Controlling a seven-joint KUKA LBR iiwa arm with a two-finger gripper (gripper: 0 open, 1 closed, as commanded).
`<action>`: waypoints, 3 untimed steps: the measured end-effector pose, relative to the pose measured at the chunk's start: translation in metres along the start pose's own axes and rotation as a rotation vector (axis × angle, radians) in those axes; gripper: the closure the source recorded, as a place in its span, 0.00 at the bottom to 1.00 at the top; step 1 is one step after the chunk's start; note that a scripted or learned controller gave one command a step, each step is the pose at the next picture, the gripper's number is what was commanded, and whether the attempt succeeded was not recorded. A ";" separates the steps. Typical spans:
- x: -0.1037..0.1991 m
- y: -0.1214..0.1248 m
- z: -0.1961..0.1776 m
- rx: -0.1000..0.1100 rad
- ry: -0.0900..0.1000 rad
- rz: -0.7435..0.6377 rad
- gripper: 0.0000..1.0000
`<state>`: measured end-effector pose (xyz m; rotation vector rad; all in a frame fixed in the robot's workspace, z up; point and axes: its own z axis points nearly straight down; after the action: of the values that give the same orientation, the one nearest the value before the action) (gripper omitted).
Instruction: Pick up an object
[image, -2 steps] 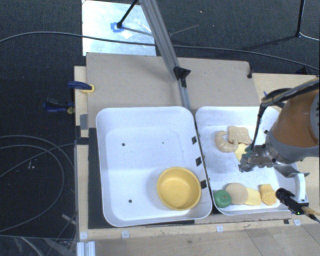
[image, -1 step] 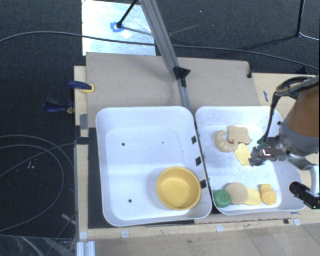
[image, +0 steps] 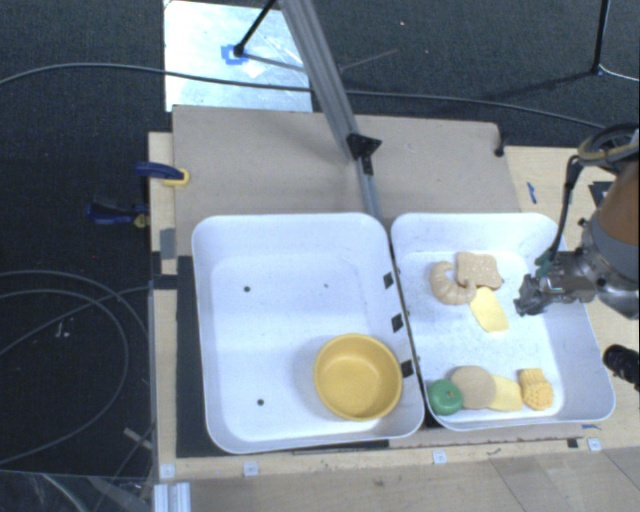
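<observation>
The right bin (image: 560, 350) holds a tan cracker-like piece (image: 478, 268), a curled beige piece (image: 448, 284) and a yellow wedge (image: 489, 311) toward its back. Along its front edge lie a green round piece (image: 445, 398), a tan bun (image: 473, 386), a pale yellow piece (image: 506, 397) and a ridged orange-yellow piece (image: 537, 389). My gripper (image: 528, 299) hangs over the right side of this bin, just right of the yellow wedge. Nothing shows between its fingers from this angle.
The left bin (image: 250, 270) holds a yellow bowl (image: 358, 376) at its front right corner. A grey pole (image: 335, 95) slants down from the top to the seam between the bins. Blue clamps (image: 150, 175) sit at the bench's left edge.
</observation>
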<state>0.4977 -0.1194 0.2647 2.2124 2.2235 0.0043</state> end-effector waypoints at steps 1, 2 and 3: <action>0.052 0.021 0.013 0.003 0.001 -0.003 1.00; 0.108 0.033 0.022 0.003 0.001 -0.002 1.00; 0.161 0.055 0.033 0.003 0.002 -0.003 1.00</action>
<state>0.5524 0.0419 0.2316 2.2109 2.2297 0.0030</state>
